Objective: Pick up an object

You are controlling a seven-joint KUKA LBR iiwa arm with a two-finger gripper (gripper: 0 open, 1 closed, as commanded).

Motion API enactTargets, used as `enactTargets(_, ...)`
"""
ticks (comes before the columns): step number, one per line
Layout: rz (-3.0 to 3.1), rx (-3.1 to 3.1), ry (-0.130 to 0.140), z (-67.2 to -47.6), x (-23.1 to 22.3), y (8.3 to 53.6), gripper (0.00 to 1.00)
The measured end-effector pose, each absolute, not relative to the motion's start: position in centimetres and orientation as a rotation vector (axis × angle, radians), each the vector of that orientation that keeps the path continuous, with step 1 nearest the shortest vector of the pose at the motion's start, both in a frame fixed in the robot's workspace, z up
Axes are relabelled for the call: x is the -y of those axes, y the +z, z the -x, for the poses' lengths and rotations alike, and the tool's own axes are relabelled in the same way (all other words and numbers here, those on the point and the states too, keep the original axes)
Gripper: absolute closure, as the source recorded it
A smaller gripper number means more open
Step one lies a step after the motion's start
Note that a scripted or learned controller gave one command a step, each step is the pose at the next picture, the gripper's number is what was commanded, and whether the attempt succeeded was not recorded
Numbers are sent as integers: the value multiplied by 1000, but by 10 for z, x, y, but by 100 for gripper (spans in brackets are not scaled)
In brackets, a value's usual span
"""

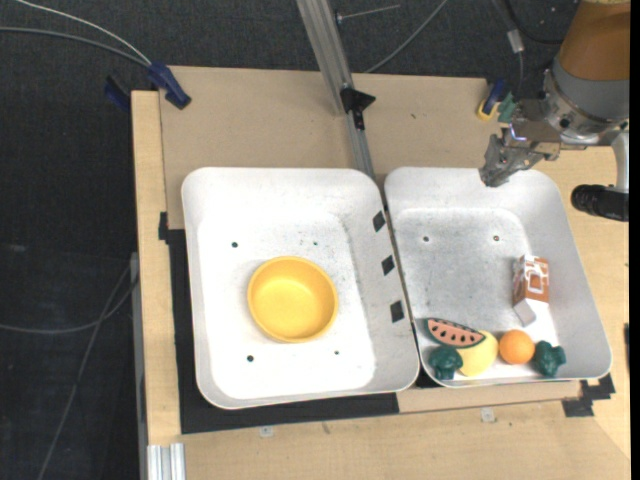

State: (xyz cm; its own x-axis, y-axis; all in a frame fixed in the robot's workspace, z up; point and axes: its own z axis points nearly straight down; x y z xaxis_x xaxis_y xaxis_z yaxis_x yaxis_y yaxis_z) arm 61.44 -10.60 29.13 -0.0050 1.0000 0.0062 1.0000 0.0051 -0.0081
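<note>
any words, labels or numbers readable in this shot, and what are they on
No text can be read in this picture.
Small carton in the right bin: orange and white print on its face, too small and blurred to read.
Yellow bowl, toy food and the hand: no markings visible.

A single fixed camera hangs above the tabletop (300,108) and looks down at a slant, far enough off to take in both white bins whole. The left bin (210,218) sits around 8 o'clock of the frame's middle, the right bin (450,208) around 4 o'clock. The arm (600,48) enters at 2 o'clock. Dark floor borders the 9 and 12 o'clock edges.
</note>
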Motion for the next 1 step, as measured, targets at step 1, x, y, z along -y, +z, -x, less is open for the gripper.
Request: enactTargets(1, 2208, 2219, 6, -606, 55, 293, 100)
